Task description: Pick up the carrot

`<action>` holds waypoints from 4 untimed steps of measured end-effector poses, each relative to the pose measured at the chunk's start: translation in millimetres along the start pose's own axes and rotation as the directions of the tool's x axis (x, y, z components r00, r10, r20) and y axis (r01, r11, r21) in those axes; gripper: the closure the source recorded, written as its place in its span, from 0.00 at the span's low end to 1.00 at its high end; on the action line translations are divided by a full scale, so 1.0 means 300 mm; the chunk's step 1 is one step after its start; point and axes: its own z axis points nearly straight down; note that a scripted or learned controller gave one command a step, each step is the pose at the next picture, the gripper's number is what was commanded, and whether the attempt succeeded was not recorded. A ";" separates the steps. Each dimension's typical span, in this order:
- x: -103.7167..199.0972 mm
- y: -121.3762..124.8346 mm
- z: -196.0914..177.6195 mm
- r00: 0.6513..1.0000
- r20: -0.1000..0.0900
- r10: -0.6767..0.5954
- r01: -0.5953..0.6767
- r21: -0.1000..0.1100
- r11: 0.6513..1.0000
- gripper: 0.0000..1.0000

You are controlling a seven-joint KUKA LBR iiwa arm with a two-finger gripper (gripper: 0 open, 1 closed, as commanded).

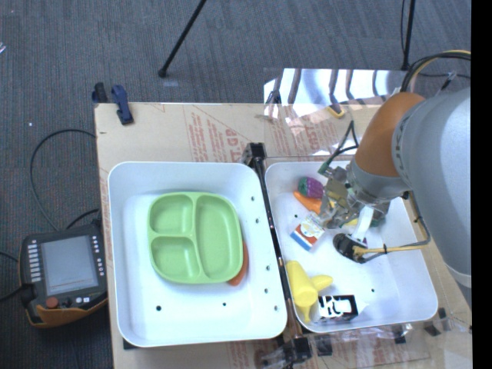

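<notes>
The carrot (306,201), a small orange piece, lies in the upper left part of the right bin (407,298), just below a purple bunch of grapes (310,184). My gripper (335,208) hangs low over the bin just to the right of the carrot, close to its right end and above a small white, blue and orange carton (307,234). The gripper body hides where it meets the carrot. I see nothing lifted off the bin floor.
A yellow bottle-like toy (306,287) and a black-and-white box (338,307) lie at the right bin's front. The left bin (131,298) holds a green divided plate (194,237) with an orange thing (241,271) poking out under its right edge.
</notes>
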 end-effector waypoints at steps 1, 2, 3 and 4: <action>-0.077 -0.125 0.020 0.964 0.013 -0.264 0.264 -0.030 0.964 1.00; 0.070 -0.272 -0.270 0.919 0.020 0.393 -0.393 -0.003 0.920 1.00; 0.091 -0.389 -0.425 0.806 0.022 0.591 -0.591 -0.008 0.807 1.00; 0.149 -0.575 -0.348 0.719 0.027 0.695 -0.695 -0.008 0.719 1.00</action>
